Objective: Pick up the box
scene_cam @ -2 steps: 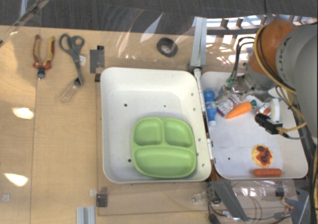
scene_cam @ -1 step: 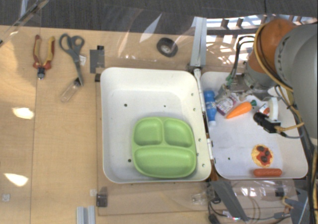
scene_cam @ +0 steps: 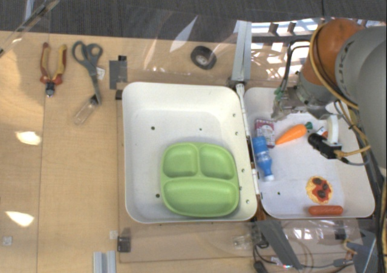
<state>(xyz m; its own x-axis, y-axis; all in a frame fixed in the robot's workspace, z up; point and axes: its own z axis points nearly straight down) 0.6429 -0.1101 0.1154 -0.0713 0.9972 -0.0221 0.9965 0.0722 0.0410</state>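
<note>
Pink box (scene_cam: 264,127) left of the arm (scene_cam: 338,60)

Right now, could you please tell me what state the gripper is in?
Gripper: above the back of the right bin; whether it is open or closed cannot be told.

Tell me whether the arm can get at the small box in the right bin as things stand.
Probably yes. The box lies near the right bin's left wall, uncovered from above, with the blue bottle just below it and the carrot beside it. The arm hangs over that bin already; the tight neighbours may hamper a grasp.
</note>
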